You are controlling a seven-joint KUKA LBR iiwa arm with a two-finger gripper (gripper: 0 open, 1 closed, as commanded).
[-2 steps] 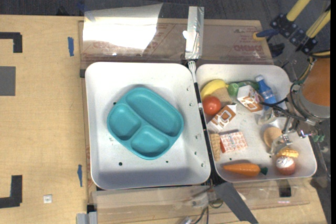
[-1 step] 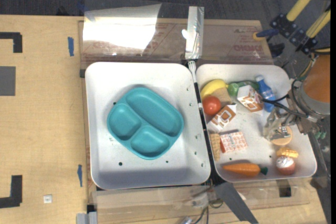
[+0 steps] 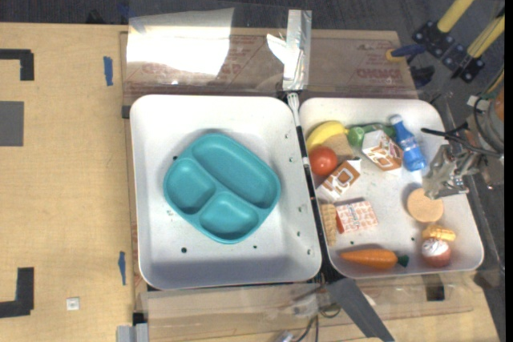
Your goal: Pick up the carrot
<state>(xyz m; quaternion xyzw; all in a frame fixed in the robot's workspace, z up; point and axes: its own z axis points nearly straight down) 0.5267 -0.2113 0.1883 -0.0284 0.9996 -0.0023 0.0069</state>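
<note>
The carrot point(image 3: 370, 257) is orange with a green stub at its right end. It lies flat along the front edge of the right bin point(image 3: 473, 240). My gripper point(image 3: 443, 180) hangs over the right side of that bin, above and to the right of the carrot and well apart from it. It sits just above a round tan disc point(image 3: 425, 206).
The right bin also holds a banana point(image 3: 327, 132), a tomato point(image 3: 323, 162), a blue bottle point(image 3: 409, 145), small cartons point(image 3: 355, 215) and a red-and-white item point(image 3: 437, 250) near the carrot's tip. A teal divided plate point(image 3: 222, 185) lies in the left bin point(image 3: 152, 132).
</note>
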